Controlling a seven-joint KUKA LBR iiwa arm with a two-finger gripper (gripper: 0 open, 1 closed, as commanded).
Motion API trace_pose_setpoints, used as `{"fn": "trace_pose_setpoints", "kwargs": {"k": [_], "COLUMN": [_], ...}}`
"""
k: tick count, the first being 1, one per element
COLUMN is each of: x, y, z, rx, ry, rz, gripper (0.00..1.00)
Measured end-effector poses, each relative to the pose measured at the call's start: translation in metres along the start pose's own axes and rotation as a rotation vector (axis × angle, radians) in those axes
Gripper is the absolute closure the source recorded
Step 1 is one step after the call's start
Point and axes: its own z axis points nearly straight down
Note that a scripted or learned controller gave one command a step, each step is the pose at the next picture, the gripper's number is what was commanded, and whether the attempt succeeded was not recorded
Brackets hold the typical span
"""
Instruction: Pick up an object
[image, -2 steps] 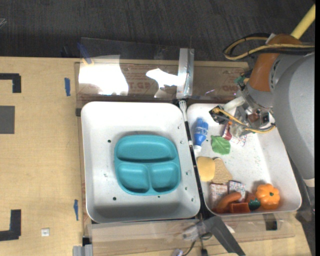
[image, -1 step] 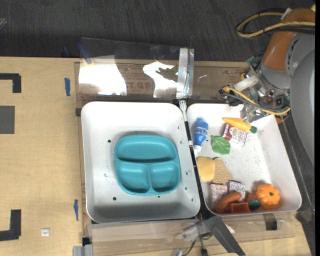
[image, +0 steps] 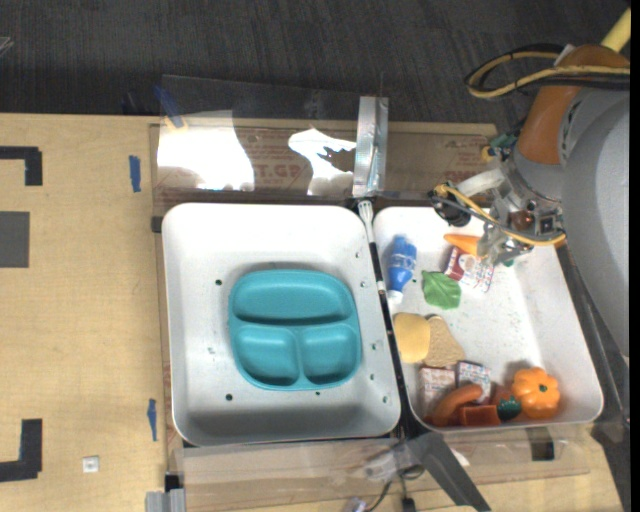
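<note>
Claw (image: 497, 243) sits low over the right shallow white bin's (image: 560, 330) far end, above a small red-and-white packet (image: 466, 268); can't tell its state. Same bin: blue-and-white bottle (image: 401, 262), green piece (image: 441, 290), small orange pumpkin (image: 536, 391). Left bin (image: 190, 300) holds a teal divided tray (image: 295, 327).

One fixed camera looked down on my bench (image: 70, 300) from above, at a slant, taking in both white bins whole. The left bin (image: 190, 250) sat near the middle of its view, and the right bin (image: 560, 330) lay just beside it, toward the side from which my arm (image: 590, 150) reached in. Beyond the left bin the view ran on to dark floor (image: 250, 40). It stood far enough off to keep bare bench around that bin.
</note>
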Motion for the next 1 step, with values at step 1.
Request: {"fn": "trace_pose_setpoints", "kwargs": {"k": [1], "x": [0.0094], "y": [-0.0156], "z": [-0.0023], "rx": [-0.002], "ry": [0.005], "rz": [0.000], "gripper": [1.00]}}
